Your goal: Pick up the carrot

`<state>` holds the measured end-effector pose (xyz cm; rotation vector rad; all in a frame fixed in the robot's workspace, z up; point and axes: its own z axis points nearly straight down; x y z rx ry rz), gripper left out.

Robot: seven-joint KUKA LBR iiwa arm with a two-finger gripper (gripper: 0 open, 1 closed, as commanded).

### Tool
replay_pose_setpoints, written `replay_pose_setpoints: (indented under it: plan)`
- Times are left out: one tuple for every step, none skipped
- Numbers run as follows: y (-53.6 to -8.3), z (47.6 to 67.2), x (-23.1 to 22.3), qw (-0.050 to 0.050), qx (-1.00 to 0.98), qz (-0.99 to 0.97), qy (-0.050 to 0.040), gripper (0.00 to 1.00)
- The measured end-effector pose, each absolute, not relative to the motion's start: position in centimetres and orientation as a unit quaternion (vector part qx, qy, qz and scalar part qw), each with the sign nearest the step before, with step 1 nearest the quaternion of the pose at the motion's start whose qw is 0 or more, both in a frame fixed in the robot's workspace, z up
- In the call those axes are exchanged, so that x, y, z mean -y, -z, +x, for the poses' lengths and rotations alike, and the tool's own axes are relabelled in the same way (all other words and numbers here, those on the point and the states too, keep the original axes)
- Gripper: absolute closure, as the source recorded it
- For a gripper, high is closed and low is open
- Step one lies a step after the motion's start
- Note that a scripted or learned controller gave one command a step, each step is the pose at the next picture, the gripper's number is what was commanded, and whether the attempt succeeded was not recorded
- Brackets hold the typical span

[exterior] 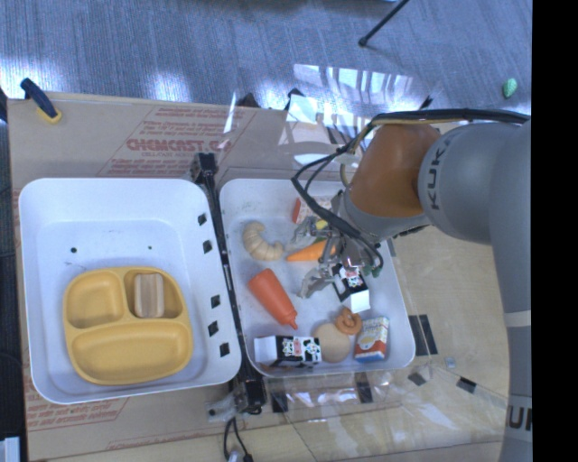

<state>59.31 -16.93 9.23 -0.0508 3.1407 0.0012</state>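
In the right bin (397, 311), the gripper (327, 262) seemingly pinches the smooth tapered carrot (307, 254).

Bench on blue-grey carpet, patchy daylight from above.

Blue-grey carpet floor (135, 41) fills the top of the view, with bright light patches on it. Brown cardboard sheet (163, 140) with red printed lettering covers the bench top, glare streaks near its upper middle. Pale wood bench surface (442, 307) shows at right, with black tape marks. Blue-and-yellow clamp (38, 99) at the cardboard's upper left corner. Small green object (510, 87) on the carpet, upper right. Thin dark rod (384, 23) slants across the carpet at top.
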Motion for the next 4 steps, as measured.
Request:
replay_pose_setpoints:
  plan:
    - [-10.4, 59.6, 16.8, 0.003, -1.000, -0.020, 0.0005, 1.00]
    - [-12.7, 58.7, 15.9, 0.002, -0.997, -0.082, 0.0004, 1.00]
    - [-9.1, 53.6, 19.6, -0.001, -0.993, -0.117, -0.0001, 1.00]
    - [-9.2, 53.8, 19.5, 0.001, -0.993, -0.117, -0.0001, 0.00]
